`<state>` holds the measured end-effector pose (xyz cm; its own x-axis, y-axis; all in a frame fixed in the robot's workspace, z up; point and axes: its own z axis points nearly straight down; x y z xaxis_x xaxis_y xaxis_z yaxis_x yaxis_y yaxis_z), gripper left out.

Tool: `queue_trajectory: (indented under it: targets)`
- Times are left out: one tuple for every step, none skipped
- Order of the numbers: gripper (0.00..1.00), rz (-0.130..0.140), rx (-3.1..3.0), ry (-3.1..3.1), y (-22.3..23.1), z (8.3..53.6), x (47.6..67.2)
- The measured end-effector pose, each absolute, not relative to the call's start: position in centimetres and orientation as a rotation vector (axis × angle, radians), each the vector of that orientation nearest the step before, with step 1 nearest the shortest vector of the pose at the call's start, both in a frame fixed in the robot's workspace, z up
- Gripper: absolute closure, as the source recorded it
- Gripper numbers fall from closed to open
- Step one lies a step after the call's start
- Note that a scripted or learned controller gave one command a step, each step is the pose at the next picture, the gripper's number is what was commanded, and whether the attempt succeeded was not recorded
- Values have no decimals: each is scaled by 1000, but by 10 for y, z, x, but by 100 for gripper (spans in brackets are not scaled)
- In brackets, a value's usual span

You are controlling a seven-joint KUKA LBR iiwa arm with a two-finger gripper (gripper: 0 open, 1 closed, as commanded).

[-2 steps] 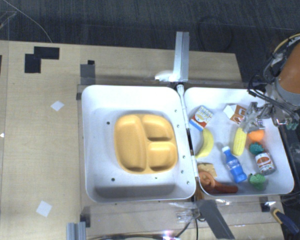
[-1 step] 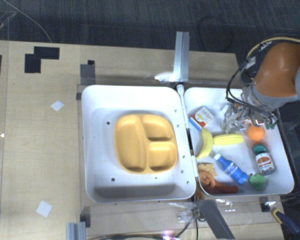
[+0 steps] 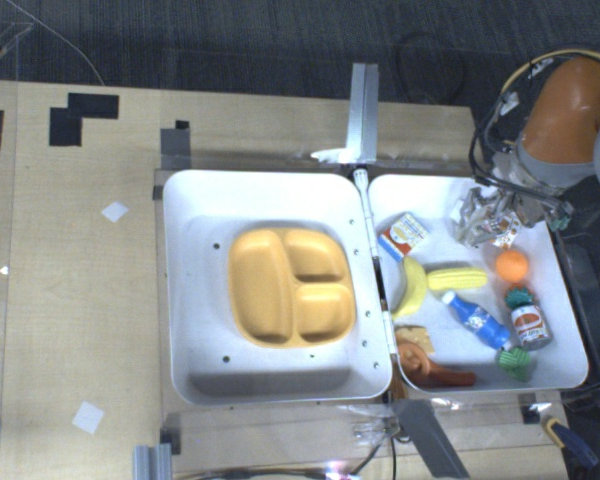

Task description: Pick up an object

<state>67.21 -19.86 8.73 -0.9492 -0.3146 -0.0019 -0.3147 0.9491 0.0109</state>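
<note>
From the overhead camera you see the pincer hanging over the upper right of the right white bin; you cannot tell its state. Below it lie an orange ball, a yellow banana, a blue plastic bottle and a small red-labelled jar. The left white bin holds a yellow divided plastic tray.

Both white bins look like smooth matt plastic w/ a soft sheen. Yellow divided tray: matt plastic. Bench is pale wood, dull finish. Post betw. the bins: brushed metal. Blue bottle glossy; banana and orange ball smooth, plastic-looking.
</note>
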Motion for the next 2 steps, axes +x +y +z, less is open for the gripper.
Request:
queue_trajectory:
  targets:
    - [100, 0, 183, 3127, -206, 129, 641]
    - [100, 3, 439, 3097, -143, 88, 670]
